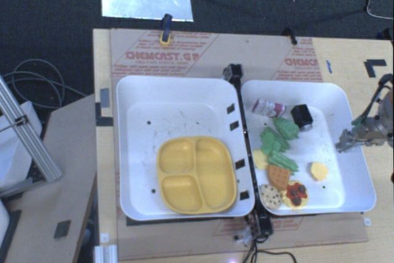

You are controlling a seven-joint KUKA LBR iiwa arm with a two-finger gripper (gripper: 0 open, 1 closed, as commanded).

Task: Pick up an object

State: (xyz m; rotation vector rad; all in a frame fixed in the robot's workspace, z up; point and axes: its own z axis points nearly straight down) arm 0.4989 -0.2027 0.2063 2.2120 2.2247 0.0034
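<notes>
The right white bin [364, 189] holds several toy foods. A pink and white bottle [268, 108] and a black block [301, 115] lie at its back. Green leafy pieces [278, 135] and a green pod [283, 161] sit in the middle. Toward the front are a waffle [278, 177], a speckled cookie [269, 195], a yellow piece with red toppings [296, 193] and a small yellow chunk [318, 170]. My gripper [346, 143] hangs over the bin's right side, to the right of and slightly beyond the yellow chunk, with nothing visibly in it.
The left white bin [148, 108] carries a yellow divided tray [197, 173] in its front half. A black divider with clips [241, 132] runs between the bins. A cardboard sheet [184, 52] lies under both, with a clamp [165, 31] at the back.
</notes>
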